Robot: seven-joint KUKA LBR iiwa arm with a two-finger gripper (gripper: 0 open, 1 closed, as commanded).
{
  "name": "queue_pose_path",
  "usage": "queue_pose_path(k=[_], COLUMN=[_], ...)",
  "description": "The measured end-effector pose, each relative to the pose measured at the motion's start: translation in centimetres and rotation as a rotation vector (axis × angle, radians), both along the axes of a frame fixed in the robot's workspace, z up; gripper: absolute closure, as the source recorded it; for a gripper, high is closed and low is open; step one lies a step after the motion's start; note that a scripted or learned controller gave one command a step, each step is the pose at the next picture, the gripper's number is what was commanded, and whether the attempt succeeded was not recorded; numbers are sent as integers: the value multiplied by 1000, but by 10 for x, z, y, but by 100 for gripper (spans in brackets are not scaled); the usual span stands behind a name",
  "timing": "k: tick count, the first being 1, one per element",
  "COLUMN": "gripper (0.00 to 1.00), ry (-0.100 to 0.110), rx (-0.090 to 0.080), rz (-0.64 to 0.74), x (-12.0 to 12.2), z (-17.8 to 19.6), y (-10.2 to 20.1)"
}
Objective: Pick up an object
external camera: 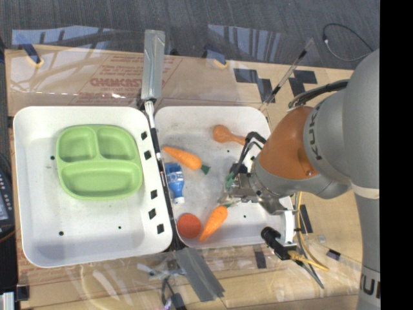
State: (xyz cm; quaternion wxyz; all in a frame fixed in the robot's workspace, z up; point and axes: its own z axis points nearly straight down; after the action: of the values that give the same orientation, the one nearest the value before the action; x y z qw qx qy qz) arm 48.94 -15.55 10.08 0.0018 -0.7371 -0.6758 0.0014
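Two carrots lie in the right bin [193,118]; the lower carrot [215,221], right of centre, looks light, stiff and smooth. We grip mid-body. Whether the gripper [233,192] is parted or closed, we cannot tell.

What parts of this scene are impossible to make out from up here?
- Gripper: its fingers sit low and dark under the wrist, so their state is unclear.
- Orange spoon-like piece: its right end is hidden behind the arm.
- Right bin: its right side is covered by the arm.
- Blue packet: label too small to read.
- Lower carrot: whether the gripper touches its tip is unclear.
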Motion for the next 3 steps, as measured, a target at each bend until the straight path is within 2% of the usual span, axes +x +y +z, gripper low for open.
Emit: queue_pose_path(k=[1, 2, 3], gripper=[0, 0, 100], ry=[0, -1, -1], rx=[0, 1, 0], rz=[0, 68, 71], x=[0, -13, -13], z=[0, -10, 0], y=[0, 44, 43])
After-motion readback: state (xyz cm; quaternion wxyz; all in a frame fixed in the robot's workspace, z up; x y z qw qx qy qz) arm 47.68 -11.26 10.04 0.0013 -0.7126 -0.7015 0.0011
